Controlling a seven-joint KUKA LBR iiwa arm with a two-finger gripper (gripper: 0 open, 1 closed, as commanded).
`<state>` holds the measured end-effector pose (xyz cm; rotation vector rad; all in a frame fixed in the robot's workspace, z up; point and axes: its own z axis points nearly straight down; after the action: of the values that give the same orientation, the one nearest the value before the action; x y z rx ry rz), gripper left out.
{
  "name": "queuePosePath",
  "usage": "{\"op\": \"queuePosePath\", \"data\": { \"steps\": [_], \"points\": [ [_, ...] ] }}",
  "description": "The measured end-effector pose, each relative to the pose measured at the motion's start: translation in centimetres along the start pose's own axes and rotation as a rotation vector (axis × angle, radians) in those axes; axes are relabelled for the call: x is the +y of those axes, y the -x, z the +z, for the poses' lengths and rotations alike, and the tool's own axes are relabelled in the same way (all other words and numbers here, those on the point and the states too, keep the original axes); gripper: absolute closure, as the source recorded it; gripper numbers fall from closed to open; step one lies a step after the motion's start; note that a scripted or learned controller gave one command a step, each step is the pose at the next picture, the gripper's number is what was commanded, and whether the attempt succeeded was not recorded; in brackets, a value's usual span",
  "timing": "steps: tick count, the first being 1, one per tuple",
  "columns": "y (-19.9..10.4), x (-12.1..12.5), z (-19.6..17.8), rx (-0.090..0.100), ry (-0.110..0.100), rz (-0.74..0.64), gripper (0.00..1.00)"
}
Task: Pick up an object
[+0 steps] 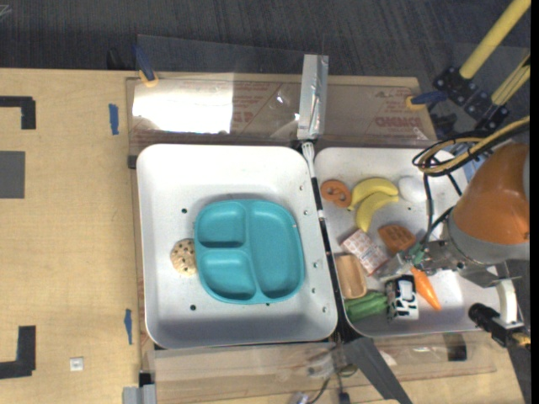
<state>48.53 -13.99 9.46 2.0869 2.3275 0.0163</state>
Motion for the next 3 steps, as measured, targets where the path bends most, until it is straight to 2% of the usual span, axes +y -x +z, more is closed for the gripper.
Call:
{"op": "queuePosePath", "data": {
  "steps": [1,2,3],
  "points": [
    [0.1,0.3,-1.2,-0.005,0.009,0.000,1.00],
    [-7.9,2.9,-13.7,0.005,-0.011,0.055,1.00],
    [-7.7,2.7,-13.4,0.004,-0.018,0.059,0.00]
  ]
}}
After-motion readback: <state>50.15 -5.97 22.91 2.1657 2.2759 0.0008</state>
